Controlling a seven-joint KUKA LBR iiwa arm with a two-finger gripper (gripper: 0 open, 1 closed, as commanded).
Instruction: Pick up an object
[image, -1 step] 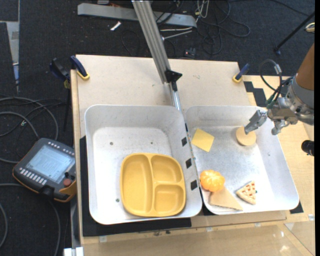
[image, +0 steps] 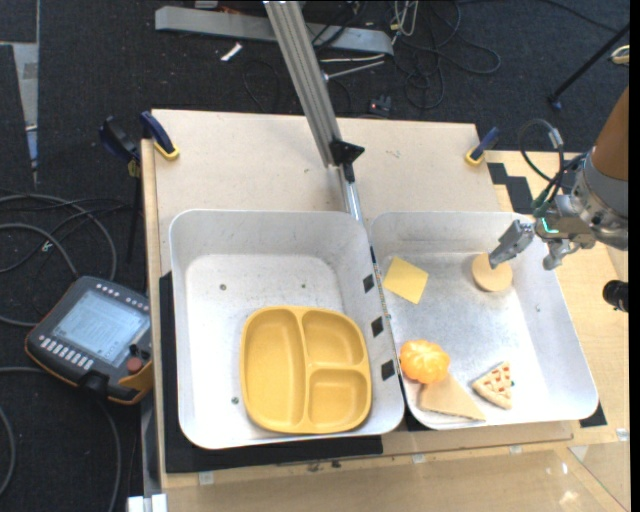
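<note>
In the right bin (image: 480, 335) lie a yellow cheese slice (image: 406, 279), a round tan cookie-like disc (image: 491, 274), an orange fruit (image: 424, 361), a tan wedge (image: 449, 400) and a pizza slice toy (image: 495, 385). My gripper (image: 533, 246) hangs over the bin's far right side, just right of and above the tan disc. Its two fingers are spread apart with nothing between them.
The left bin (image: 200, 300) holds a yellow three-compartment tray (image: 305, 369). A metal pole (image: 315, 95) slants down to the bins' shared wall. Yellow clamps sit at the board's back corners (image: 160, 140). A teach pendant (image: 95, 335) lies on the floor at left.
</note>
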